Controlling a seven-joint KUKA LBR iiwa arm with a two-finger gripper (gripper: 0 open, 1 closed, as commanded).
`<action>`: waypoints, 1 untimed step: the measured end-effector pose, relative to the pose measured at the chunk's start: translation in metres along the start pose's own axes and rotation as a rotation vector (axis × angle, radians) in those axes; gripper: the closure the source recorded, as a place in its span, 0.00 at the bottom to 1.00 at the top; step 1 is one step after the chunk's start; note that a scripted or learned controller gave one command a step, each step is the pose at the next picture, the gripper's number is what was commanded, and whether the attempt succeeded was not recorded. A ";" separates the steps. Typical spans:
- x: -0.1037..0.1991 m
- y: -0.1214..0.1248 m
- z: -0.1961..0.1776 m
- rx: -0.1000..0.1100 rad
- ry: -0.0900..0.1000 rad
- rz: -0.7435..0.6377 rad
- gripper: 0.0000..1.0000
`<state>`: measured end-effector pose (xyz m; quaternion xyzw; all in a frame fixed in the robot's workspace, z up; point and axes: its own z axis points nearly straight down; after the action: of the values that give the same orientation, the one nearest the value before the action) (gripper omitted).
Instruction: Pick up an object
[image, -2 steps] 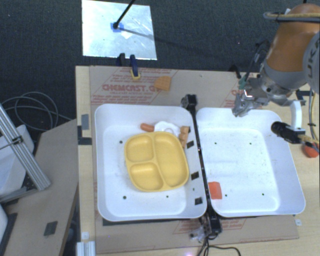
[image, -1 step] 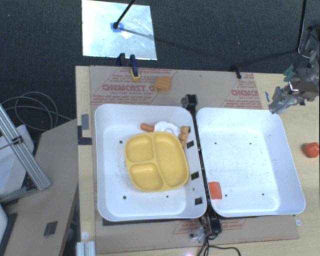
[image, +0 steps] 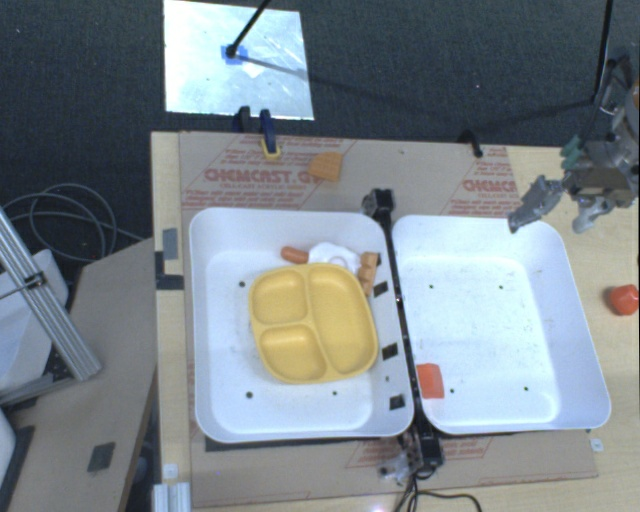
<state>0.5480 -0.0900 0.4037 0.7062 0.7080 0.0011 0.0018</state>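
My gripper (image: 556, 210) hangs over the far right corner of the right bin (image: 560, 330), its two fingers spread apart with nothing between them. In the left bin (image: 215, 330) lies a yellow divided plate (image: 311, 322). Behind the plate are a small orange sausage-shaped piece (image: 294, 255), a white cup-like thing (image: 335, 256) and a tan cork-like piece (image: 368, 267). A small orange-red block (image: 429, 379) rests at the near left corner of the right bin.
A tan block (image: 326, 166) lies on the cardboard behind the left bin, near a blue and yellow clamp (image: 266, 130). An orange-red object (image: 623, 298) sits on the bench right of the right bin. Black clips (image: 379, 203) join the bins.
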 end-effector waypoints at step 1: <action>0.043 -0.062 -0.087 -0.006 0.002 -0.006 0.00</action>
<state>0.4852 -0.0475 0.4900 0.7041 0.7100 0.0036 0.0032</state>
